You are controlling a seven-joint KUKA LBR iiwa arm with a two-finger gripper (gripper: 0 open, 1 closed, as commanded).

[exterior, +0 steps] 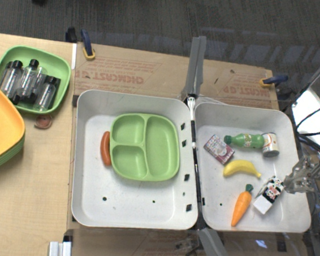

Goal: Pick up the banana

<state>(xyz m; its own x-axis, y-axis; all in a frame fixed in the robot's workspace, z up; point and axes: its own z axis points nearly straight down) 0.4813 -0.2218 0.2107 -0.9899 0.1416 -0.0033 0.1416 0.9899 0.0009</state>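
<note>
- Brown cardboard-covered bench (154, 78) bearing two shallow white bins.
- Right white bin (219, 216): curved yellow banana (242, 169) near centre, untouched, between green plastic bottle (248, 141) and orange carrot (241, 206).
- Metal two-finger gripper (302, 175) at right rim; finger state impossible to tell.

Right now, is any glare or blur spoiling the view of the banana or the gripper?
Camera view: banana evenly lit and sharp, faint shadow beneath; a blown-out bright patch glares at the right edge; the gripper nearby is low-contrast and hard to resolve.
</note>
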